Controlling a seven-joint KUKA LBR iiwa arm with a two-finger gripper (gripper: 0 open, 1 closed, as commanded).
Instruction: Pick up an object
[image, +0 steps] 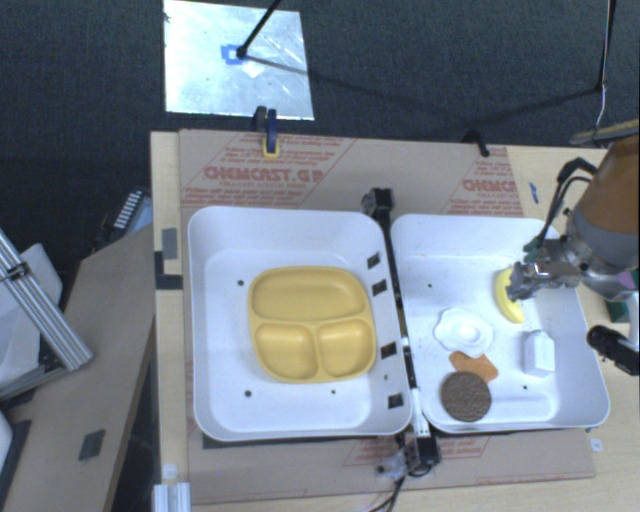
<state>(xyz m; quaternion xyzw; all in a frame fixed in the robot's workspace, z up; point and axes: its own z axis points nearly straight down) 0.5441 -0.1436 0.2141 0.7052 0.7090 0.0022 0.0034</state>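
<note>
The right bin (440, 250) holds several small things: a yellow banana-like piece (507, 298), a white fried egg toy (462, 329), an orange piece (473, 365), a brown round cookie (466, 396) and a white block (538, 352). My gripper (522, 280) comes in from the right and hangs right over the yellow piece, near the bin's right side. The gripper body hides its fingertips and part of the yellow piece.
The left bin (215, 300) holds a yellow divided tray (305, 322). A black divider with clips (392, 300) runs between the bins. A shiny metal sheet (238, 58) lies beyond the bench at the back.
</note>
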